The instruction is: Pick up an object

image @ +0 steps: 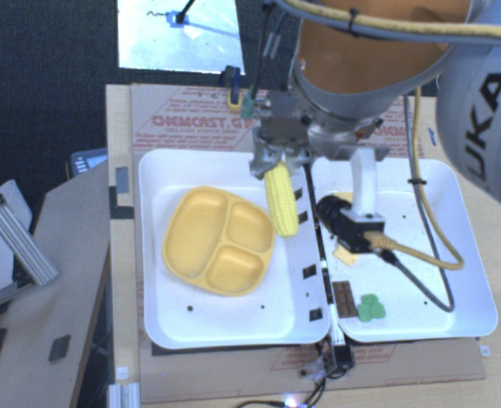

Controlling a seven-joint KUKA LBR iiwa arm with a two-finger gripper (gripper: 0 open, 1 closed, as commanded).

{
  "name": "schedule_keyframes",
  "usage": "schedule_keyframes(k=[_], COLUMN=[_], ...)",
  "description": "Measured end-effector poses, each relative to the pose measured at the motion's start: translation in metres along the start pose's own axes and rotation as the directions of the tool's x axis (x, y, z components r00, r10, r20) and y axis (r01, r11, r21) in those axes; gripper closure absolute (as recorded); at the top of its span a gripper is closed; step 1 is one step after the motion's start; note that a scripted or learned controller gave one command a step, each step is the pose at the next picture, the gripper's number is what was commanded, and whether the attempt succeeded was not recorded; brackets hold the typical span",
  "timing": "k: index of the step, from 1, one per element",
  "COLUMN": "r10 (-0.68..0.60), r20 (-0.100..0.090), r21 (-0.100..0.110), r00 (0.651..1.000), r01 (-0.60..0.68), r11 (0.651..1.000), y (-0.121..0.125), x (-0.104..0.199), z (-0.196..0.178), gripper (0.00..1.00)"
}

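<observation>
A yellow corn cob point(281, 201) hangs upright above the right side of the left bin point(161, 177), its top end caught between the grey fingers of my gripper point(277, 167). The gripper is shut on the cob's upper end and sits just under the orange wrist band point(378, 32). The cob's lower tip is level with the right edge of a yellow divided plate point(219, 240) that lies in the left bin.
In the right bin point(454, 228) lie a green clover-shaped piece point(370, 308), a brown chocolate-bar piece point(344, 298) and a small yellow piece point(344, 254). A black unit with a yellow cable point(350, 221) hangs from the arm over that bin.
</observation>
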State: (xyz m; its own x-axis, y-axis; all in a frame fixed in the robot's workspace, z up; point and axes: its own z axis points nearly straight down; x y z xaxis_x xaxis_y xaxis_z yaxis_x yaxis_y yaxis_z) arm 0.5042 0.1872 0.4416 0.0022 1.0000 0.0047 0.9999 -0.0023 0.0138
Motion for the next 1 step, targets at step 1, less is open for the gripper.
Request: schedule_keyframes(k=[1], r10=[-0.009], r20=[0.007], r21=[0.024], r00=[1.000], r01=[0.008], r11=[1.000], y=[-0.0217], x=[0.0380], z=[0.1351], gripper=[1.00])
